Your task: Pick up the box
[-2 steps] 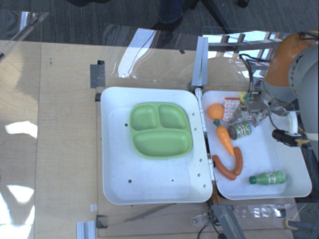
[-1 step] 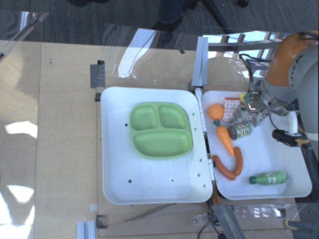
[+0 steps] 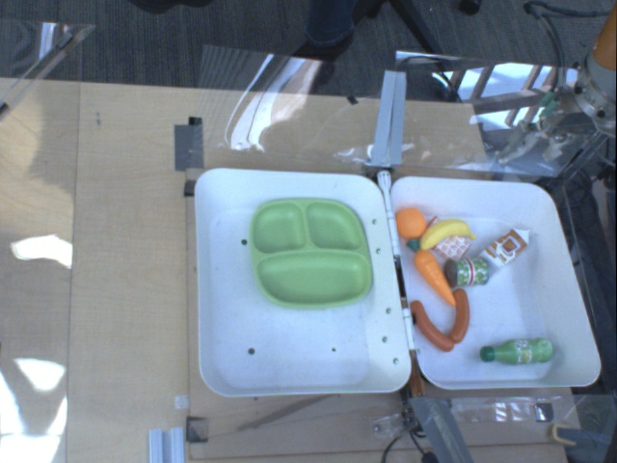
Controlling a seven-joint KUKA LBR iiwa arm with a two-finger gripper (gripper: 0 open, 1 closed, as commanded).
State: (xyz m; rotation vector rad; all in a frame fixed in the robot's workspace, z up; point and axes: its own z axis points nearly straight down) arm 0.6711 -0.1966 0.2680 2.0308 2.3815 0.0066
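Note:
The box [image 3: 508,247] is a small white and orange carton. It lies tilted in the upper middle of the right bin [image 3: 569,287], just right of a small green can [image 3: 471,272]. My gripper [image 3: 564,104] is at the far upper right, above the bench behind the right bin, well away from the box. Its shape is lost against clutter and reflections there. Nothing from the bin hangs under it.
The right bin also holds an orange [image 3: 411,222], a banana [image 3: 448,231], a carrot [image 3: 434,276], a curved sausage [image 3: 444,326] and a green bottle [image 3: 518,352]. A green divided plate [image 3: 310,253] lies in the left bin [image 3: 222,355]. A metal post [image 3: 390,119] stands behind the bins.

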